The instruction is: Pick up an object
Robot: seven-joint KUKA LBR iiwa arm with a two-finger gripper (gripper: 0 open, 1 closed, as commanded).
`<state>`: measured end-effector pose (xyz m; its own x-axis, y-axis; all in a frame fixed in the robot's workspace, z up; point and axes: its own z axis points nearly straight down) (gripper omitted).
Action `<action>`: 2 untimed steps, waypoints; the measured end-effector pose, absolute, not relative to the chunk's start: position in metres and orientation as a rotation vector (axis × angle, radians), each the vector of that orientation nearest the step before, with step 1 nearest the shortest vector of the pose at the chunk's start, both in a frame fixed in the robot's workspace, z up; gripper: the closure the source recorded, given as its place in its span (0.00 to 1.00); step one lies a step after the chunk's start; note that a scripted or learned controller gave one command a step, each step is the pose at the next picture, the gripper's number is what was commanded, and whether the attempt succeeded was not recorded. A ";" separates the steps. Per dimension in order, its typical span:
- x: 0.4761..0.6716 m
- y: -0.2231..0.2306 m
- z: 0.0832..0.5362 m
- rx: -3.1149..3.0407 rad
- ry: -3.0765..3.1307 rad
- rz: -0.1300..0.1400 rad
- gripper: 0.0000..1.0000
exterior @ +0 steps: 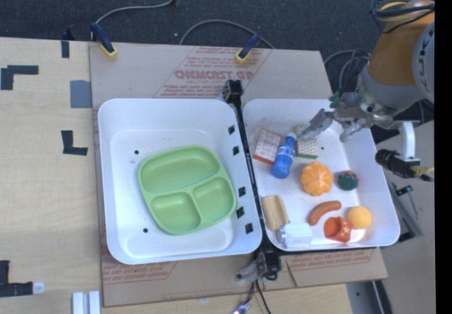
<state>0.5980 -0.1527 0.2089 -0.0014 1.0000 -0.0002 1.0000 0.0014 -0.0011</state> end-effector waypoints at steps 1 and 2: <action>0.538 -0.166 0.086 -2.221 -2.223 -0.002 0.00; 0.538 -0.166 0.097 -2.223 -2.226 -0.003 1.00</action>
